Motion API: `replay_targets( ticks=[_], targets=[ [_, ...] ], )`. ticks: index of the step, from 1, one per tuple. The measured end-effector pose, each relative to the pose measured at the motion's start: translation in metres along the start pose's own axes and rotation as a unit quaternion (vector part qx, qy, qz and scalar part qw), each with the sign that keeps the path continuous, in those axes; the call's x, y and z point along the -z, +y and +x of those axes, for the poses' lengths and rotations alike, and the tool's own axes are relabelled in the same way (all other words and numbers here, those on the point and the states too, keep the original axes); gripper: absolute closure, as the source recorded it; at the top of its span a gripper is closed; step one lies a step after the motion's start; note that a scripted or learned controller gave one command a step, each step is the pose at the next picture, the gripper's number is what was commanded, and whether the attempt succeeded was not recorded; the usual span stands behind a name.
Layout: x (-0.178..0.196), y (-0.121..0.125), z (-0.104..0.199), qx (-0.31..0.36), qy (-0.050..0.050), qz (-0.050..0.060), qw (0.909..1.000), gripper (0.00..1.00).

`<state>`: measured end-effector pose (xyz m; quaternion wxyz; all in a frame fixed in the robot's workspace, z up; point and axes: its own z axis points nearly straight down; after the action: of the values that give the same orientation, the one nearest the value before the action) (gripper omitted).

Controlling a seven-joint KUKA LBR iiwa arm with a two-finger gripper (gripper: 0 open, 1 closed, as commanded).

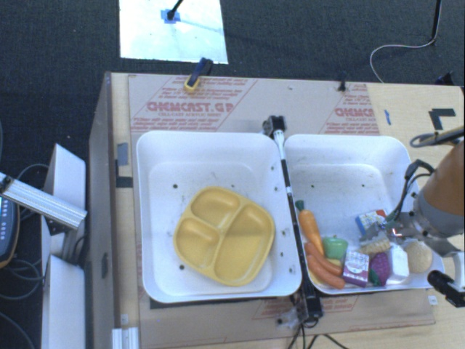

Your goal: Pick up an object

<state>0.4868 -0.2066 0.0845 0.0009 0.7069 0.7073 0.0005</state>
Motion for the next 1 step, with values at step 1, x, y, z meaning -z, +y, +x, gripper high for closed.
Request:
replay_targets(
  ticks=[1],
  targets=[
    [0.0106,0.0015,0.0002,0.0,0.0,-0.002,1.0,1.0]
  ],
)
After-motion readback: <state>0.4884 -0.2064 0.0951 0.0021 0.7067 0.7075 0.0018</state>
